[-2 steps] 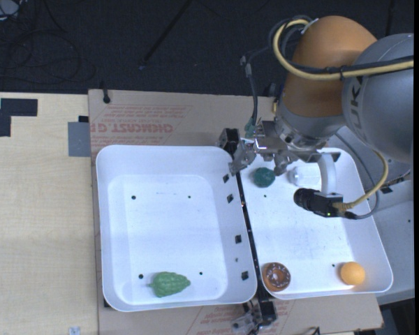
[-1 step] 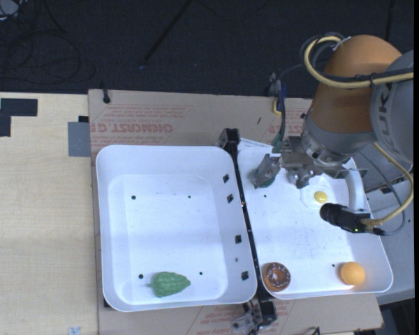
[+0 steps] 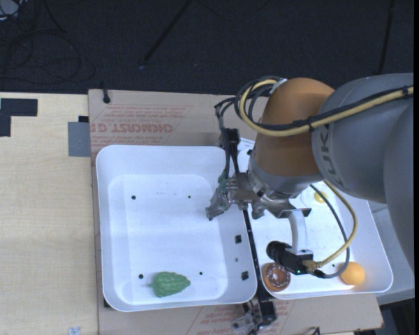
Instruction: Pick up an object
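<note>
a dark floor with loose cables is showing beyond the far edge of a pale wooden bench (image 3: 35, 215), and a sheet of brown cardboard (image 3: 160, 121) with printed lettering is lying under two shallow white bins. the left bin (image 3: 112, 187) is holding a lumpy green object (image 3: 170, 283) near its front wall, well apart from everything else in it. the right bin (image 3: 377, 278) is sitting just beside it, their rims touching along the middle, and it is mostly being covered by the arm. an orange ball (image 3: 352, 274) is resting near the right bin's front right corner, and a round brownish object (image 3: 276, 277) is lying at its front left corner, close to the dividing rims. the grey arm (image 3: 366, 138) with its orange band (image 3: 293, 128) is reaching in from the right, with yellow and black cables looping around the wrist. the claw (image 3: 216, 210) is hanging over the right side of the left bin, near the shared rim and well apart from the green object. how far the claw is open cannot be told at this angle, and nothing is visibly sitting in it.
</note>
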Motion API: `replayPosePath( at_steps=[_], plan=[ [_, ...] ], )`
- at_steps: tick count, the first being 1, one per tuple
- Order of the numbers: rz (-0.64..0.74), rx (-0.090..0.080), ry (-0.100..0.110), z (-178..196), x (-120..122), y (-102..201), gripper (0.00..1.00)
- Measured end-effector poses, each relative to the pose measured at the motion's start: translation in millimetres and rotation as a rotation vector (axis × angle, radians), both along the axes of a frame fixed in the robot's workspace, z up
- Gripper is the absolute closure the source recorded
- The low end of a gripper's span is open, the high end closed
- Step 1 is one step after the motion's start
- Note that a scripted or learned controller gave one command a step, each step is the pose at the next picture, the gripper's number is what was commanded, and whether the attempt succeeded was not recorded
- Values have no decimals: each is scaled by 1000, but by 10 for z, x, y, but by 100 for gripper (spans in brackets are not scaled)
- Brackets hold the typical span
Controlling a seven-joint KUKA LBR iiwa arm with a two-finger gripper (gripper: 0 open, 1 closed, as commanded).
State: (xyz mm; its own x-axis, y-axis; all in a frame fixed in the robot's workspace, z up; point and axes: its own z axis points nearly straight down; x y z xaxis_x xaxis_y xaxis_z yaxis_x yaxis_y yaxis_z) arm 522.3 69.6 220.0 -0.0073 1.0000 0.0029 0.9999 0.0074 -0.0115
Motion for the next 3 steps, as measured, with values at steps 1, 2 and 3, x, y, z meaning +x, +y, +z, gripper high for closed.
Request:
replayPosePath(
  at_steps=[1,2,3],
  plan=[
    [-15,-4,-2,-350,-277,-833,0],
    [2,1,-7,-333,-227,189,0],
    [-9,-3,-3,-237,-224,119,100]
  ],
)
